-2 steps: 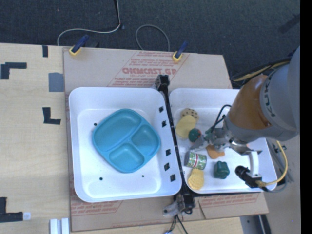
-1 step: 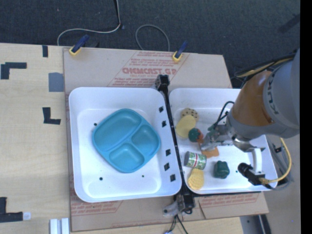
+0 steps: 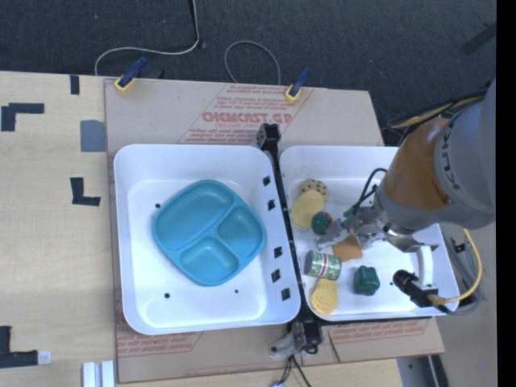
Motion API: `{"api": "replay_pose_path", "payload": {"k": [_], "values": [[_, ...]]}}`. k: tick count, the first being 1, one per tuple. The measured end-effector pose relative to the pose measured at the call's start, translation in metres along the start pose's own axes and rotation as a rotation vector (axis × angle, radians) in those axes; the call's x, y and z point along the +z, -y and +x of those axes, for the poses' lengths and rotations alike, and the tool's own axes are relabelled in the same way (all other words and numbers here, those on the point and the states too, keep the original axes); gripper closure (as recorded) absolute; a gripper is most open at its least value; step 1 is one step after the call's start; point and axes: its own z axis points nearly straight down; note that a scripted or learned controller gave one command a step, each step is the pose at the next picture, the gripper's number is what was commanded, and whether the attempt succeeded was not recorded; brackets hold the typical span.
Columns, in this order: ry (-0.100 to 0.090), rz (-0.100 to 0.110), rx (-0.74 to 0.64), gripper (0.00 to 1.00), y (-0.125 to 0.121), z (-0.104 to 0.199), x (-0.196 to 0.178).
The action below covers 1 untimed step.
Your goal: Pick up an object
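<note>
the orange piece [image 3: 348,250] lies in the right bin [image 3: 339,161], just under the gripper [image 3: 352,230]; if its fingers are apart or together, i cannot tell. i think the crowding is the risk: a descent could push the can [image 3: 323,264] or the teal ball [image 3: 322,222] away. i count two bins, one blue plate [image 3: 210,232], three yellowish pieces, one green pepper [image 3: 366,280].

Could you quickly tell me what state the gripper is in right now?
Gripper: low in the right bin, over the orange piece; open or closed cannot be told.
</note>
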Motion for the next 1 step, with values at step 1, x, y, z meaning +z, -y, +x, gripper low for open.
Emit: {"api": "replay_pose_path", "payload": {"k": [1], "values": [[0.001,-0.008,0.0,0.0,0.0377,0.0287,0.0082]]}}
